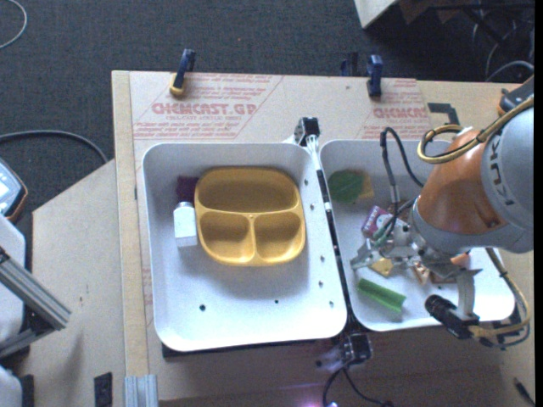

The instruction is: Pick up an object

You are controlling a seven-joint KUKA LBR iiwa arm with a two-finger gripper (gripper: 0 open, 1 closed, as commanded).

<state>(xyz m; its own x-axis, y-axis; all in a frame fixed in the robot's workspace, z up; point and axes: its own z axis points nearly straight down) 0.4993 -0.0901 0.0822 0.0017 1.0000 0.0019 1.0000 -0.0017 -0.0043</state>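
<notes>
Camera view: I see tool [383,253] low in right white bin [501,308] amid small objs; grip state — can't tell.

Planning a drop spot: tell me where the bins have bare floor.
Left bin: bare floor in front of the yellow tray, toward the near rim. Right bin is crowded around the end effector and green block.
</notes>
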